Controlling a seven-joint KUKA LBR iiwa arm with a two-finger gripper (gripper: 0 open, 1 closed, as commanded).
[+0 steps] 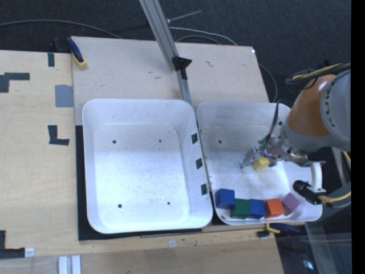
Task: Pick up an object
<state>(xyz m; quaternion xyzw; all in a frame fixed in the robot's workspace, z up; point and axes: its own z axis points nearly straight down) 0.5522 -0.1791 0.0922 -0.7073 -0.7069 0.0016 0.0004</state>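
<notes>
The gripper point(255, 161) reaches into the right bin point(239, 119) from the right side, its fingers closed around a small yellow block point(262, 164) that sits between them, over the middle of the bin floor. Behind it the grey arm with its orange band point(308, 116) fills the right edge of the scene.

Nearest the camera, along the front wall of the right bin, a row of blocks lies close together: a blue block point(224, 197) at the left, then a green block point(242, 208), a second blue block point(256, 208) touching it, an orange block point(275, 207), and a purple block point(291, 201) at the right end by the corner.

The left bin point(91, 153) lies beside it, their walls touching. Farther back, a slanted metal rail point(160, 27) runs up from between the bins across the bench point(125, 67), and a blue and yellow clamp point(77, 52) sits at the far left corner
</notes>
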